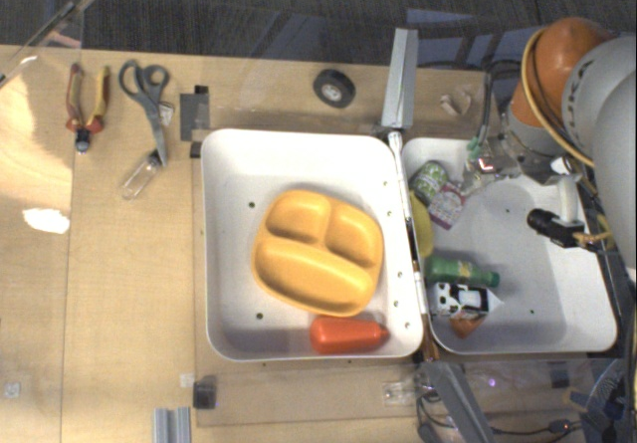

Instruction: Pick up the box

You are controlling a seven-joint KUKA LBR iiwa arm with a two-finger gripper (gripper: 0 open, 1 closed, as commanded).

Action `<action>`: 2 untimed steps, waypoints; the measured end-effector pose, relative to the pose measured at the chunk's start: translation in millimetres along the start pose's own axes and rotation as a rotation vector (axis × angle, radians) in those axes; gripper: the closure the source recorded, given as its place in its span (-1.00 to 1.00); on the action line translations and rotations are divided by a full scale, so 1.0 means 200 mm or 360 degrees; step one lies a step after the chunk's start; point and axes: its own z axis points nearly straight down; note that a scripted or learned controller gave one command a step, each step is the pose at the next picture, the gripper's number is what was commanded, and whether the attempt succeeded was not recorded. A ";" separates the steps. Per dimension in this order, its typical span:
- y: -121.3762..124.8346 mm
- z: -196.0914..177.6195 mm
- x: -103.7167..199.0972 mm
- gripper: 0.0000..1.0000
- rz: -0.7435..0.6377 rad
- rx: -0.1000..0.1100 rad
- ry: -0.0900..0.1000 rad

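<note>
One gripper (477,163) hangs over the back left corner of the right bin (557,332). Its tip is small and cluttered from this height, so I cannot tell whether it is open or closed. Nothing visibly sits in its grasp. Just beside it, toward the bin's left wall, lie a green can (430,177) and a pink and white packet (448,206).

Further forward in the same bin, a yellow object (422,232) lies along the left wall. A green bottle (463,275) lies on its side near the front left corner. The box (464,300), which I take to be the small carton printed in black and white, sits just in front of the bottle, touching it. It is well apart from the gripper. An orange-brown item (466,324) pokes out from under the box.

Behind the gripper, the arm (597,93) comes in from the right, its grey body and orange band (557,63) above the bin's back right corner.

In the left bin (229,232), a large yellow divided dish (318,252) lies in the middle. An orange-red object (348,333) lies against the front wall.

Out on the bench (100,312) lie scissors (149,98), red-handled pliers (85,103) and a roll of black tape (334,88).
</note>
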 end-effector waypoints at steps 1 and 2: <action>0.00 0.00 0.00 -1.00 0.0000 0.0002 -0.0002; -0.08 0.03 0.05 -1.00 0.0019 -0.0064 -0.0009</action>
